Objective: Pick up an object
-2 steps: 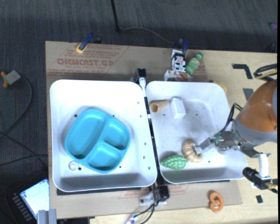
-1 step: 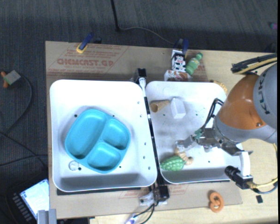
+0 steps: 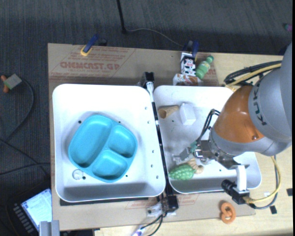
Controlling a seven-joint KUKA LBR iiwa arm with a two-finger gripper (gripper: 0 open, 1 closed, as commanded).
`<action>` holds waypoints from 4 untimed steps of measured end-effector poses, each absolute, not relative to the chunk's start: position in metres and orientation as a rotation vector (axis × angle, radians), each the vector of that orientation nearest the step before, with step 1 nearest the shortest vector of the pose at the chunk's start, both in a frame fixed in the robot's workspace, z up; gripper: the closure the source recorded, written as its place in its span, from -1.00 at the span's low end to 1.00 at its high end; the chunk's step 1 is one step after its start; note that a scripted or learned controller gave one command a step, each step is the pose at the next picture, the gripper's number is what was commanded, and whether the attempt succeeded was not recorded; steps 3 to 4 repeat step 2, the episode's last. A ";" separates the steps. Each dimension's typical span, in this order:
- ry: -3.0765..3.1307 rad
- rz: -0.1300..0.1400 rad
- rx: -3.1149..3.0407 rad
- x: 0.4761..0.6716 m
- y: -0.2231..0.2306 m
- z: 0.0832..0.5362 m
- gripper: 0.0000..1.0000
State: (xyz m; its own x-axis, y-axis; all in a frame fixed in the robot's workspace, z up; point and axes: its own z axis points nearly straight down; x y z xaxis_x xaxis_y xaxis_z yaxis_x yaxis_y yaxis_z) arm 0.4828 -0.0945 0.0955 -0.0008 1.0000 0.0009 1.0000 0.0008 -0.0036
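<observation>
Reaching into right bin (image 3: 245,183), gripper (image 3: 192,154) placed just above green toy (image 3: 181,171), claw state cannot be told, blue tray (image 3: 103,146) seen in left bin (image 3: 64,132).

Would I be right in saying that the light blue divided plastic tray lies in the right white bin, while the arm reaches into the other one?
Not quite: the camera view shows the light blue divided plastic tray in the left white bin, while the arm reaches into the right white bin.

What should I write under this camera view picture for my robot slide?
Robot gripper reaching into the right bin just above a green toy.
</observation>
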 end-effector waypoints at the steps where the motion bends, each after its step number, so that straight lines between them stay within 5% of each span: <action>1: -2.218 0.003 -2.219 0.483 -0.095 0.105 1.00; 2: -2.224 0.000 -2.223 0.595 -0.092 0.185 1.00; 4: -2.224 0.000 -2.223 0.595 -0.092 0.185 1.00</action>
